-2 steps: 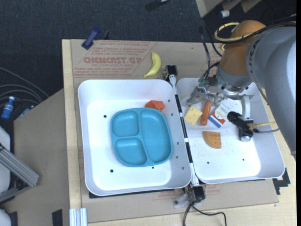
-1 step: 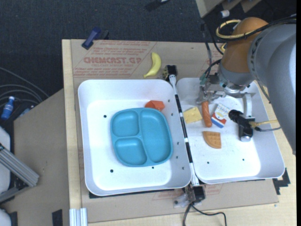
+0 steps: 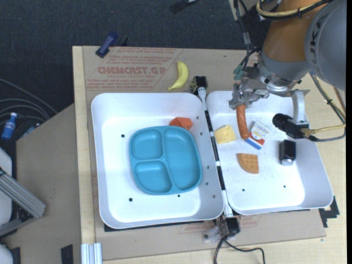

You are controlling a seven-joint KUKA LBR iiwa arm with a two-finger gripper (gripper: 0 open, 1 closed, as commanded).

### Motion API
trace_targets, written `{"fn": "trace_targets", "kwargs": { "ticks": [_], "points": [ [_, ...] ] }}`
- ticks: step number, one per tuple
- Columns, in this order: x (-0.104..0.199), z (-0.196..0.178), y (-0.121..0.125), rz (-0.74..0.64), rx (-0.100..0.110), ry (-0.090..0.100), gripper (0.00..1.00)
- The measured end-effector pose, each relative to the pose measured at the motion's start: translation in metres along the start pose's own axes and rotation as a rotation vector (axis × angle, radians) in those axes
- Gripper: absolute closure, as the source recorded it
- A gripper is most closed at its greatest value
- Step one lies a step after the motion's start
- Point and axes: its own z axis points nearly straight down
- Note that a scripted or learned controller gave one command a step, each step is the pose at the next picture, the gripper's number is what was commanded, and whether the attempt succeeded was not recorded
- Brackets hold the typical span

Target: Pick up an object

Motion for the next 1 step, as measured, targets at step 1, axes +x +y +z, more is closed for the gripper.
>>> {"fn": "trace_targets", "kwargs": {
  "ticks": [1],
  "points": [
    [-0.0312, -0.02, -0.0391, 0.002, 0.004, 0.0, 1.0]
  ]
}}
